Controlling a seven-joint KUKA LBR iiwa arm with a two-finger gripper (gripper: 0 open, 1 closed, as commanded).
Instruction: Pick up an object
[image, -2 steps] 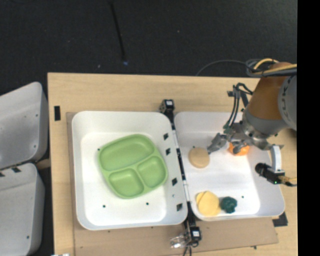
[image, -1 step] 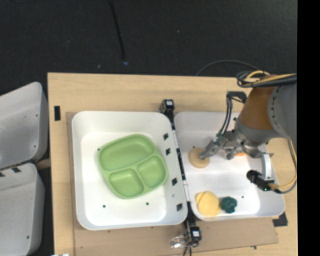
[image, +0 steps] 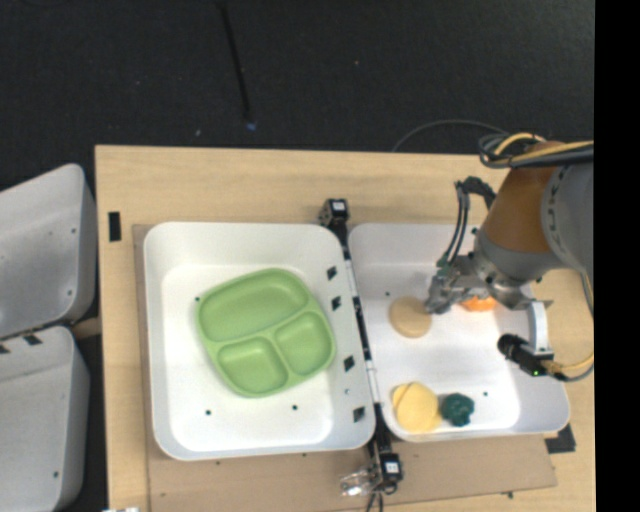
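1. Far off to the gripper's left, across the divider, sat the green divided plate (image: 265, 330) in the left bin (image: 165, 300). Broad, shallow and stiff by the look of it, it would be awkward for a two-finger pinch except at the rim.
2. Just left of and a touch below the gripper lay the tan round piece (image: 409, 318), in the right bin (image: 400, 250). This was the likeliest target. It looked like a small, light, smooth disc, probably firm plastic or foam. Best taken across its width, since a smooth rounded edge could squirt out.
3. The gripper (image: 440, 296) itself hung low over the right bin, right at the tan piece's upper right edge. Whether the two touched, I couldn't say, and how the gripper was set couldn't be made out from above. Nothing was plainly held.
4. Below the gripper, toward the near wall of the bin, rested a yellow lump (image: 414, 407) with a dark green knobbly object (image: 457, 408) touching its right side. Both looked small and light.
5. Just right of the gripper, an orange thing (image: 479, 303) peeked out from under the arm, mostly hidden.
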